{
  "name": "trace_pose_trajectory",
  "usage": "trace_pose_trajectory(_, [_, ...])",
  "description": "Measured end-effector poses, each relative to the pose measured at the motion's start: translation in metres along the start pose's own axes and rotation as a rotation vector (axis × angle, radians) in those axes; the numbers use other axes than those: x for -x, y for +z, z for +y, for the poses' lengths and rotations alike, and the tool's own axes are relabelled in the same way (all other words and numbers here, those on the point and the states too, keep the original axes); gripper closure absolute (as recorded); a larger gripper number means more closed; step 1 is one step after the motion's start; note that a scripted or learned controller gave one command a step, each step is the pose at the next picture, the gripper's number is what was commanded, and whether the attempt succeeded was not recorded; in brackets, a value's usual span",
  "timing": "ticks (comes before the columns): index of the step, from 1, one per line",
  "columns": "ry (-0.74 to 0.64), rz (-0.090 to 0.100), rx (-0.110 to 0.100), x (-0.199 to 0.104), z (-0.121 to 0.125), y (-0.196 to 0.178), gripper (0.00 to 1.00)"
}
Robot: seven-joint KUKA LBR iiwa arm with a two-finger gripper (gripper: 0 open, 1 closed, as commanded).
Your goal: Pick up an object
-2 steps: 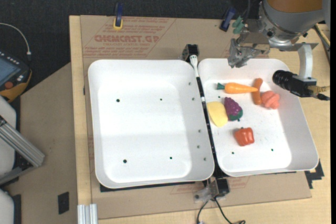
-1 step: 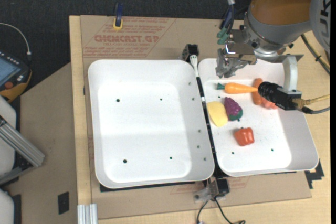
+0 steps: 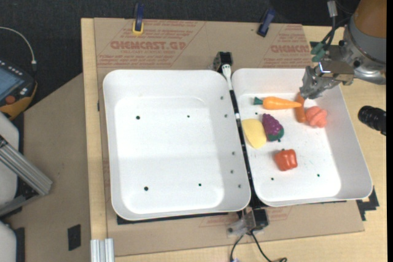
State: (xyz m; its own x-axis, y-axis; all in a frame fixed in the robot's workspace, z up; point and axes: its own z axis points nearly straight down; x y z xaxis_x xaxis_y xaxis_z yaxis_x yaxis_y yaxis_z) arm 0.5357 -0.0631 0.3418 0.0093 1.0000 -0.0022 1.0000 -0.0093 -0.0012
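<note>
Objects for picking all lie in the right bin (image 3: 344, 162), five of them, one of each: an orange carrot (image 3: 281, 104) near the top, a pink piece (image 3: 316, 116) at its right end, a purple grape bunch (image 3: 272, 126), a yellow piece (image 3: 254, 133) against the bin's left wall, and a red pepper (image 3: 286, 159) lower down. An orange bit beside the pink piece is partly hidden and hard to name. The gripper (image 3: 311, 90) hangs over the carrot's right end; how far it is spread, I cannot tell. The left bin (image 3: 123, 132) sits at centre-left.
</note>
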Motion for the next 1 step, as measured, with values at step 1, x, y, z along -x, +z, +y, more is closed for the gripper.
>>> trace_pose_trajectory(1, [-0.016, 0.004, 0.005, -0.0573, -0.0107, -0.0176, 1.0])
